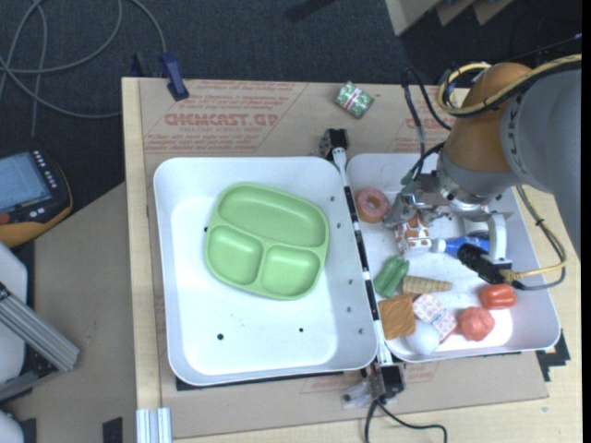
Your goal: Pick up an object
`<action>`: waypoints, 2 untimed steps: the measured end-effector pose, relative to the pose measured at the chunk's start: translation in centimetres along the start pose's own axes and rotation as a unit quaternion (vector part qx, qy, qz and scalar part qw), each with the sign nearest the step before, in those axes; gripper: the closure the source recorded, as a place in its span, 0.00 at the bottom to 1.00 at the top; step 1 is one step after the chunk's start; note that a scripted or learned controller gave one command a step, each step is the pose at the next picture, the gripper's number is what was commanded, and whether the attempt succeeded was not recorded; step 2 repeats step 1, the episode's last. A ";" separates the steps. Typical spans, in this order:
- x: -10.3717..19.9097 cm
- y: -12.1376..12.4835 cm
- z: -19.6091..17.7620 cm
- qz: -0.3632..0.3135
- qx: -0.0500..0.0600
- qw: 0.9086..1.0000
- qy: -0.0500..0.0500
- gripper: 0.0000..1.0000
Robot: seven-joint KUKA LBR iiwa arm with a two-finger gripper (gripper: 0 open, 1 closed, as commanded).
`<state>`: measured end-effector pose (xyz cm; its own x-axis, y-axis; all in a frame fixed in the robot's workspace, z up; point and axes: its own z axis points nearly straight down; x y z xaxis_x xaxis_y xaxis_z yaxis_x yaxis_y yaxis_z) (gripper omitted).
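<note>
Gripper (pixel 413 212) low in right bin (pixel 531 326), over red-white carton (pixel 415 238); carton small, boxy. Finger spread: cannot tell.

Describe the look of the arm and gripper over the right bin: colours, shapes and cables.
The arm is rounded and grey, with an orange band above the wrist. Yellow and black cables loop beside the band, and another yellow cable trails along the right bin. The gripper is a cluster of metallic grey and black parts with small reddish details.
</note>
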<state>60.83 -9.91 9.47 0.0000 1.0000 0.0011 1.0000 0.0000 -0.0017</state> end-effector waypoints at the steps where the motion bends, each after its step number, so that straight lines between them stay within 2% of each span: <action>1: 8.8 0.4 -9.1 -0.001 -0.002 1.000 0.000 1.00; 2: 8.8 0.4 -9.1 -0.001 -0.002 1.000 0.000 1.00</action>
